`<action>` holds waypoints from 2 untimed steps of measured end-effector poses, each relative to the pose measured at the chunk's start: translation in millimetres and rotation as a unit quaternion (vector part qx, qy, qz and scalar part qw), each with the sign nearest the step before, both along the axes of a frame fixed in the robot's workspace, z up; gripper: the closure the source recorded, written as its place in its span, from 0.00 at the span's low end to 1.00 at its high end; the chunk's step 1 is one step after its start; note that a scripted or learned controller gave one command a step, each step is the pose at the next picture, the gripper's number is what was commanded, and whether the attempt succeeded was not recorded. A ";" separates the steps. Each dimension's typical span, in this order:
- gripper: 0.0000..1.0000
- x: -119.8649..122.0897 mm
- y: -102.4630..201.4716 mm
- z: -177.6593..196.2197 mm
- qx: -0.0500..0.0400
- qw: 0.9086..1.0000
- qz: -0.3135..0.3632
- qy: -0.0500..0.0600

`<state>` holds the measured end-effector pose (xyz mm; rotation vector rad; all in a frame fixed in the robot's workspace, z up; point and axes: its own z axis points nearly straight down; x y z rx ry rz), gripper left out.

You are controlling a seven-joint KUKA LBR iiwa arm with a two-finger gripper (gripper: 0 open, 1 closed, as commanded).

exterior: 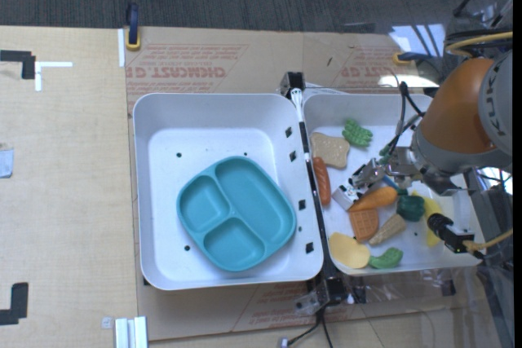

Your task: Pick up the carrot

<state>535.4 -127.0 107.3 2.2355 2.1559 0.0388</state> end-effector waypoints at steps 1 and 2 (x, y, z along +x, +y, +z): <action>0.00 -5.1 -39.1 -0.9 0.017 0.973 -0.231 0.006; 0.00 -28.3 8.1 -1.2 0.004 0.986 -0.165 -0.002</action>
